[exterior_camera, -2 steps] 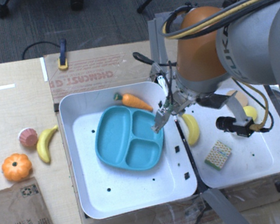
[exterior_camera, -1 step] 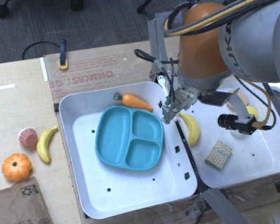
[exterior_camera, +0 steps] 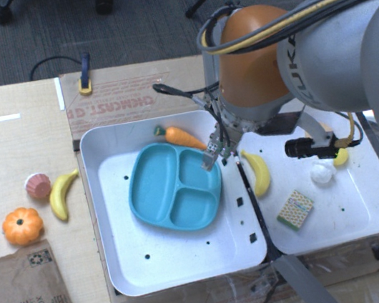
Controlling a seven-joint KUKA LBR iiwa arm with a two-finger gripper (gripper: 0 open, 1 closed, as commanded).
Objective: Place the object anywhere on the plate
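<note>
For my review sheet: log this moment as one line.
gripper: over plate's right edge, nothing seen held | plate: left bin | carrot: beside plate | banana: right bin

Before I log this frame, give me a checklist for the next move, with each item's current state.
1. Plate lies in the left bin: ok.
2. Plate compartments free to receive an object: ok.
3. Gripper sits at the plate's right rim: ok.
4. Object between the fingers: cannot tell; the tip is small and blurred.
5. Carrot on the plate: not ok; it lies at the plate's upper edge, against the bin wall.
6. Banana on the plate: not ok; it lies in the right bin, near the divider.
</note>
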